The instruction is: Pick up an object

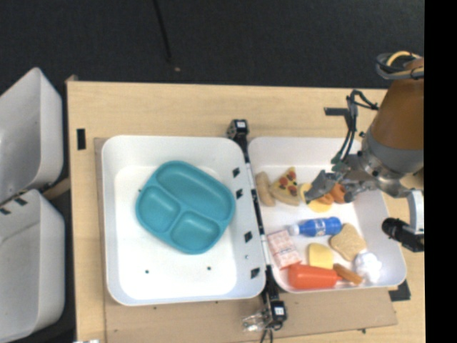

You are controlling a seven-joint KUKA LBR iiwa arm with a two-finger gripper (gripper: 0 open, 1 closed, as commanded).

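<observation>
We logged two shallow white bins side by side on the bench: the left bin (114, 263) bore a turquoise three-compartment plastic plate (186, 206), and the right bin (285, 148) held the small goods. There we counted a tan bread-roll-shaped toy (265, 189) near the dividing wall, a pizza-slice toy with red spots (288, 184) beside it, a blue-and-white small bottle lying on its side (318, 226), a pink-and-white small packet (280, 247), a yellow wedge like cheese (321, 255), a brown toast-shaped slice (348, 241), an orange-red carrot-like piece (311, 277) along the near wall, and a white crumpled lump (369, 265) in the near right corner. The two-finger gripper (325, 186) sat low over a yellow-orange rounded toy (321, 200), right of the pizza slice and far of the bottle; we took this for the likeliest thing to pick. We judged it light, stiff, smooth plastic, apt to slip, best pinched across its narrow width near the middle. The grey arm with its orange band (400, 116) entered from the right and angled down and leftward toward the bin's middle. We could not tell whether the jaws stood apart or together, nor whether they touched the toy.
</observation>
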